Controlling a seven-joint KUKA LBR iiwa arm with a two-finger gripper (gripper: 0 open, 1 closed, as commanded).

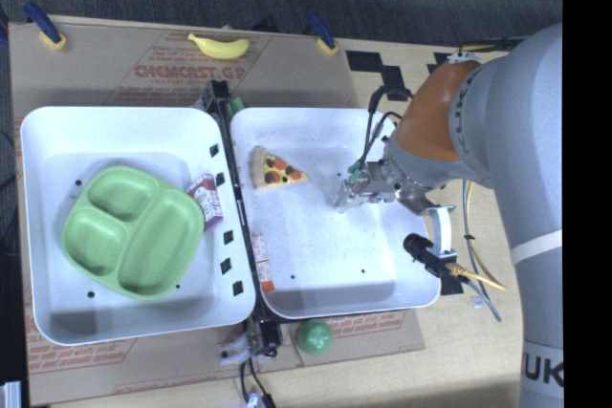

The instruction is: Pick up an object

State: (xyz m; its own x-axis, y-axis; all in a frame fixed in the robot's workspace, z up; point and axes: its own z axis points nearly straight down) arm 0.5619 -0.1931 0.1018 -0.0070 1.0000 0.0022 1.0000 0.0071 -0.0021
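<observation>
Over the right bin (382, 291), fingers (346, 196) unclear whether open, near triangular pizza slice toy (275, 169), red-topped

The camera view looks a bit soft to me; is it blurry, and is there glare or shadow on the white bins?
Camera view: slightly soft overall, the pincer too blurred for detail; even lighting, no strong glare on the bins; faint shadow beside the green plate and under the arm.

pizza slice (277, 170) unobstructed, open floor around
</observation>
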